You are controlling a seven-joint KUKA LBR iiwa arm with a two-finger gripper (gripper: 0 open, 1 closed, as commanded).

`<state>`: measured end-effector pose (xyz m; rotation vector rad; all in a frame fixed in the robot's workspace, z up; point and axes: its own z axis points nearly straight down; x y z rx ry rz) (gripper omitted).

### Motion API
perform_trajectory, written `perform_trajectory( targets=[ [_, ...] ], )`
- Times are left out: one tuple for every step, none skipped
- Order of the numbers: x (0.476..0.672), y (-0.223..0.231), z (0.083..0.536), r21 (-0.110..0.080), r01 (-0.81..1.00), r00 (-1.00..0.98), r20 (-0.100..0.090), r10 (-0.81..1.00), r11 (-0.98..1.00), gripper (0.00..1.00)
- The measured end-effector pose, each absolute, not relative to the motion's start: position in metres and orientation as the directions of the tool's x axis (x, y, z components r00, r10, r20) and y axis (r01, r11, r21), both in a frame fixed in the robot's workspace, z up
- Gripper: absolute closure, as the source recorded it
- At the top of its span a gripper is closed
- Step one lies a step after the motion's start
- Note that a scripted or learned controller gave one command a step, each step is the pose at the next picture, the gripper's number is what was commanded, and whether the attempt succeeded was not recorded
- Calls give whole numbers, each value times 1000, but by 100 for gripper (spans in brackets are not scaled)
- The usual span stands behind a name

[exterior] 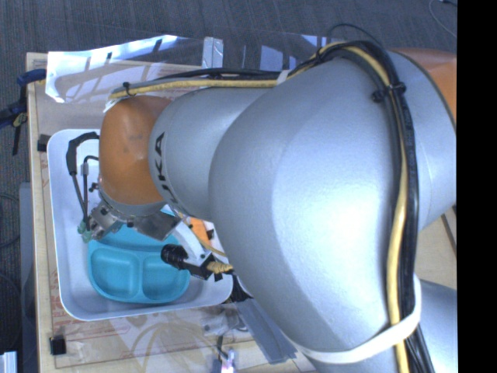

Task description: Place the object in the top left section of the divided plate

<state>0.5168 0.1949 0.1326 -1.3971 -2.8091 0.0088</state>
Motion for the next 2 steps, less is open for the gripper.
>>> perform_trajectory(
  targets=[
    [476, 207, 162, -8, 796, -605, 2, 796, 605, 100],
    [476, 207, 162, -7, 797, -604, 2, 797, 604, 0]
  ],
)
